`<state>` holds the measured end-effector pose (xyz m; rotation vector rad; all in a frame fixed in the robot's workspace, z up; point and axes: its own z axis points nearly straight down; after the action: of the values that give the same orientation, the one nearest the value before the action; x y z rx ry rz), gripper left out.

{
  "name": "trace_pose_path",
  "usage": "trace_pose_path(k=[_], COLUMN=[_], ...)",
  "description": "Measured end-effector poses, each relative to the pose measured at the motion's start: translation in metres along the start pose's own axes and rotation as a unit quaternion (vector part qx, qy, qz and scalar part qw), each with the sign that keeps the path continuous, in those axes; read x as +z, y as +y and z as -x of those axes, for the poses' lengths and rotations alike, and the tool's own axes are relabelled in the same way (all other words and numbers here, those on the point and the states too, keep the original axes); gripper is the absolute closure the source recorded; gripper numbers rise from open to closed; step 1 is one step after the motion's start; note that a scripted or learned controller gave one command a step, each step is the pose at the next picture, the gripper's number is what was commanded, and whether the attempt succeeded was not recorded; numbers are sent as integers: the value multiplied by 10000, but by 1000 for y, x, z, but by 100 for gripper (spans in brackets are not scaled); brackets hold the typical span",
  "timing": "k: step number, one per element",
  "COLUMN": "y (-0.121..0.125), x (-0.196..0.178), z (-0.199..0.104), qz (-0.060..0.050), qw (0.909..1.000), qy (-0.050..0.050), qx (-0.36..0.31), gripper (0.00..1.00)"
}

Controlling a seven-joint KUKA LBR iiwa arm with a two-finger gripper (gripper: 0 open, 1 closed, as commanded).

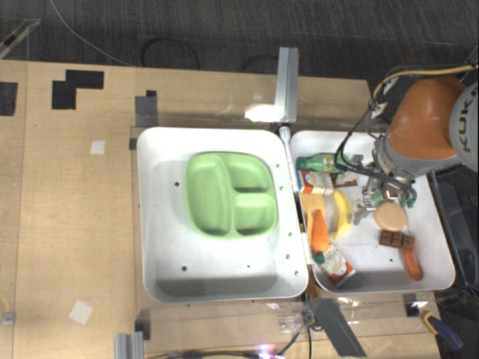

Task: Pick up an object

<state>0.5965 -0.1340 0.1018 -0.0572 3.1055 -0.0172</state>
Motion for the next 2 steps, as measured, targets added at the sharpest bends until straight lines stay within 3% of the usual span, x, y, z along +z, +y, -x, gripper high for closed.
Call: trace_pose_path(k=[1, 2], y=[36, 31], x=[8, 11], z=[-25, -19], qz=[15, 43], qw=[9999, 9954], qy=[70, 104], qx=[78, 952], gripper=[0, 0])
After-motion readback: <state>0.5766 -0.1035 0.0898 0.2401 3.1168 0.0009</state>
